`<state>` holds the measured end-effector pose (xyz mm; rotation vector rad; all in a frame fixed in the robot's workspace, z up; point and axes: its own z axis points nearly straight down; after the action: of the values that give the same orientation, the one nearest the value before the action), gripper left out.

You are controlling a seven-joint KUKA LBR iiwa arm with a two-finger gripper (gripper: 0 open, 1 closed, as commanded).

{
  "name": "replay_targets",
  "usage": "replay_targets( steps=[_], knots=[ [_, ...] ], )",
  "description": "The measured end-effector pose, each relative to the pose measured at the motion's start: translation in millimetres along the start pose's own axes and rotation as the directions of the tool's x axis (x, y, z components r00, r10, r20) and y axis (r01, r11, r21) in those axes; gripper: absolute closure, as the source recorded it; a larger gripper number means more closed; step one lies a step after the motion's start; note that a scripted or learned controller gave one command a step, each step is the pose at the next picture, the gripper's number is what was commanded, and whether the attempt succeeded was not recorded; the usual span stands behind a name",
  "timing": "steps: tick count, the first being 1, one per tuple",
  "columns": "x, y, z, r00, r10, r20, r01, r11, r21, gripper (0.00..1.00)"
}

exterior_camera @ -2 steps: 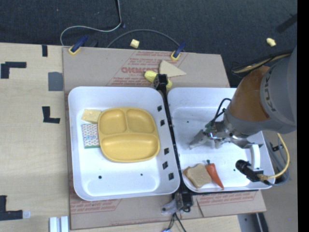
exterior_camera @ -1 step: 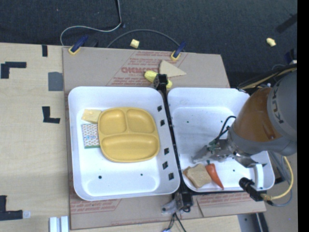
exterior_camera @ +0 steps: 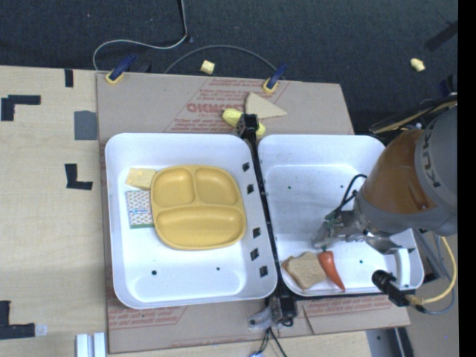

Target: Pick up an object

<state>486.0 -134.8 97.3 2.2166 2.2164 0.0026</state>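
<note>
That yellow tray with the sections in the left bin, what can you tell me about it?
The yellow tray looks like smooth moulded plastic with rounded corners. It has three compartments: two smaller ones along the far side and one wide one nearer the camera. It lies flat, face up, in the left bin, slightly turned. Its left edge meets a pale yellow piece and a small patterned packet.

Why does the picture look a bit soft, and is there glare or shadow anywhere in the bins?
In the camera view, light is even and diffuse: the white bins look bright but not blown out, with faint shadows beside the yellow divided plate and under the arm. The whole frame is slightly soft; the gripper is small and blurry, and the carrot and bread slice lack fine detail.
</note>
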Motion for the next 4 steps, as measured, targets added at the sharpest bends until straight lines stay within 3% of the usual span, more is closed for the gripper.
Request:
replay_targets(
  steps=[1,2,3,4],
  knots=[
    [0.1,-0.3,0.6,1.000,0.001,0.000,-0.001,1.000,0.001,0.00],
    [-34.0,-1.9,-38.1,1.000,0.001,-0.002,-0.001,1.000,0.004,0.00],
    [26.6,-2.3,13.8,1.000,-0.002,0.001,0.002,1.000,0.004,0.00],
    [-47.9,-1.8,-58.4,1.000,0.004,0.001,-0.004,1.000,0.002,0.00]
  ],
)
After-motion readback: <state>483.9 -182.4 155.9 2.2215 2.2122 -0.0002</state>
